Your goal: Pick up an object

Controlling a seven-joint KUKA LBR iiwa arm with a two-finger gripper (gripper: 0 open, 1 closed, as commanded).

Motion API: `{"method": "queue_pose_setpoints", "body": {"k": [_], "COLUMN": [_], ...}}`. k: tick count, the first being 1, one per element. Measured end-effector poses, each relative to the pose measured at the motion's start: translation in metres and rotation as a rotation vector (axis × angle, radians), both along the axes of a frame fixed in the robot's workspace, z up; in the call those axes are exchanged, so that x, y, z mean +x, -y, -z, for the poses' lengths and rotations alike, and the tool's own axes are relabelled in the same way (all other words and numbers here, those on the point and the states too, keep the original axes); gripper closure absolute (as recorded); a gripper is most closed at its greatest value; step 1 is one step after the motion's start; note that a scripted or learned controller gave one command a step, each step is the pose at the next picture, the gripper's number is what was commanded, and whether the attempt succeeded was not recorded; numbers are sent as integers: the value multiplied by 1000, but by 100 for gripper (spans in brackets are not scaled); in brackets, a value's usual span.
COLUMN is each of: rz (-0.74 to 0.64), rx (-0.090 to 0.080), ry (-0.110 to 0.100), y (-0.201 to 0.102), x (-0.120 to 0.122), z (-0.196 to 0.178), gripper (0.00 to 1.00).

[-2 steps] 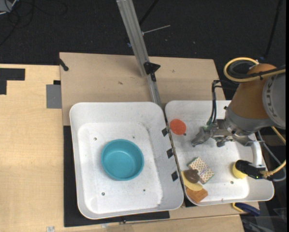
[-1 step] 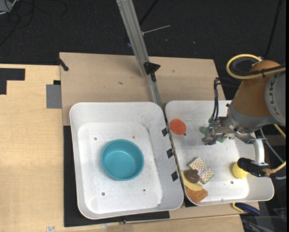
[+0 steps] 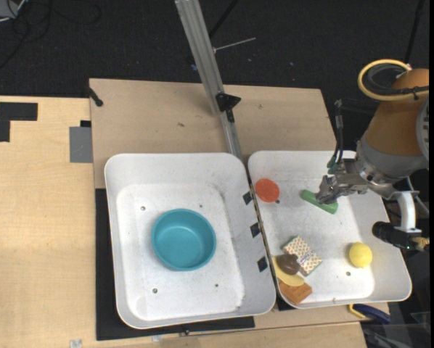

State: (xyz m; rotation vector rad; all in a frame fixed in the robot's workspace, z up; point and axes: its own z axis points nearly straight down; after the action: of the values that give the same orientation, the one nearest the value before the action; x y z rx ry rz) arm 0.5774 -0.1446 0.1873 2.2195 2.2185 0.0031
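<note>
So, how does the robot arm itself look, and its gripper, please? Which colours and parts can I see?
The arm is a thick rounded body with a broad orange band above a grey wrist section. A yellow ring-shaped part sits at its upper end. Thin dark cables hang beside the wrist. The gripper is small, made of dark grey metal parts.
</note>
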Motion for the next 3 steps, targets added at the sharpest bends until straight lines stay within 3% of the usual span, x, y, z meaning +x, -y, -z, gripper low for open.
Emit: {"method": "queue_pose_setpoints", "body": {"k": [1,3], "rz": [0,-4], "rx": [0,2], "ry": [0,-5], "y": [0,-108], "x": [1,-8], "z": [-48,-31], "gripper": [100,100]}}
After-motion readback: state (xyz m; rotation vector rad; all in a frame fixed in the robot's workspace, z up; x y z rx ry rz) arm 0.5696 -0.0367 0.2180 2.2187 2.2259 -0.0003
